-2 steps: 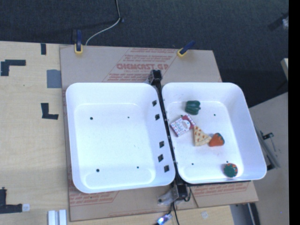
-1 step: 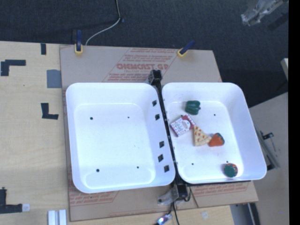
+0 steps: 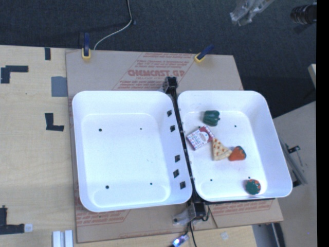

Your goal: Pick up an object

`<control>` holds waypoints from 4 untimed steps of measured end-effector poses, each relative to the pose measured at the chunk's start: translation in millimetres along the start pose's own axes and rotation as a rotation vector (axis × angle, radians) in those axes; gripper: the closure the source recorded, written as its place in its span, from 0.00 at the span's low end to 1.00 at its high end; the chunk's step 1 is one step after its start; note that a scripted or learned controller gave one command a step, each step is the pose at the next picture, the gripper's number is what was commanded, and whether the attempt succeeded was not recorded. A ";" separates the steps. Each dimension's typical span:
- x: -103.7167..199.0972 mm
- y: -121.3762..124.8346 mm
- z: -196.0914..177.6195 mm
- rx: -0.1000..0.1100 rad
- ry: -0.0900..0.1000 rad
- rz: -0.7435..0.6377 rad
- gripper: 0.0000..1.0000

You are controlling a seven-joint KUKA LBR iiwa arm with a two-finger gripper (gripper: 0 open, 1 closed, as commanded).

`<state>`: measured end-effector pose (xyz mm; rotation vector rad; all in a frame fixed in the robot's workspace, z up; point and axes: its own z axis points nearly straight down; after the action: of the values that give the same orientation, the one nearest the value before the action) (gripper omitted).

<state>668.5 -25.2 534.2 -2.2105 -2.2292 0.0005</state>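
Note:
The right bin (image 3: 267, 118) holds several small items: a green pepper (image 3: 211, 118), a red-and-white packet (image 3: 198, 138), a pizza-slice toy (image 3: 219, 150), a red strawberry (image 3: 237, 154) and a green-and-red ball (image 3: 252, 187) near the front rim. My gripper (image 3: 248, 8) hangs blurred at the top right, well beyond the bins' far side and high over the dark floor, far from every item.
The left bin (image 3: 85, 138) stands beside the right one, joined by a black clip strip (image 3: 177, 143). Both rest on a cardboard sheet (image 3: 154, 71) held by two clamps (image 3: 86, 49). A white cable (image 3: 115, 32) runs off at the back.

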 end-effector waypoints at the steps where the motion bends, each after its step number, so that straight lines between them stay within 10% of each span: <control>1: -79.5 -121.9 -2.8 -0.003 -0.003 0.017 1.00; 2: -26.0 -82.1 0.2 -0.002 -0.002 0.003 1.00; 3: -99.1 -140.7 131.2 0.015 0.000 0.016 1.00; 4: -164.8 -188.7 151.9 0.003 -0.003 0.016 1.00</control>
<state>480.8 -191.3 382.5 -2.2280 -2.2113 0.0066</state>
